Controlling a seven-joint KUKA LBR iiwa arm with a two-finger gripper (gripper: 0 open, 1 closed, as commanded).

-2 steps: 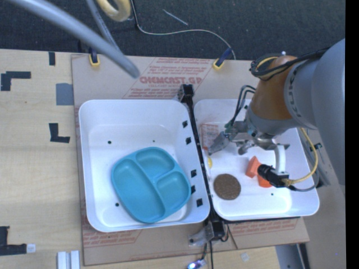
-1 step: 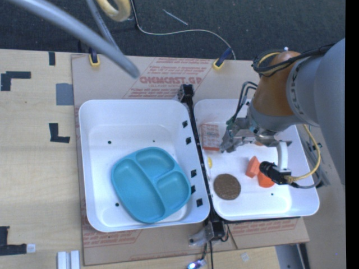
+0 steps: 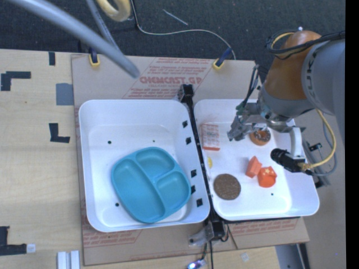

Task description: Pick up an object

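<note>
Bins sit side by side on a cardboard sheet [image 3: 168, 77] over the bench. The left bin [image 3: 92, 116] holds a blue divided plate [image 3: 150, 182], lying flat toward its near side with three compartments, all bare. The right bin [image 3: 303, 203] holds several small things: a red-and-white packet [image 3: 210, 136] near the dividing wall, a small yellow bit [image 3: 210, 162] just below it, a brown round disc [image 3: 227, 186] toward the near edge, an orange block [image 3: 253, 166] and a red-orange toy [image 3: 267, 176] touching or nearly touching each other, and a brownish round piece [image 3: 259, 135] at the far side. The gripper [image 3: 238, 129] hangs over the right bin's far part, between the packet and the brownish piece. Its tips are dark and blurred together, so whether the jaws are open or closed cannot be told, and nothing can be seen between them. The arm's bulk hides the bin's far right corner.
</note>
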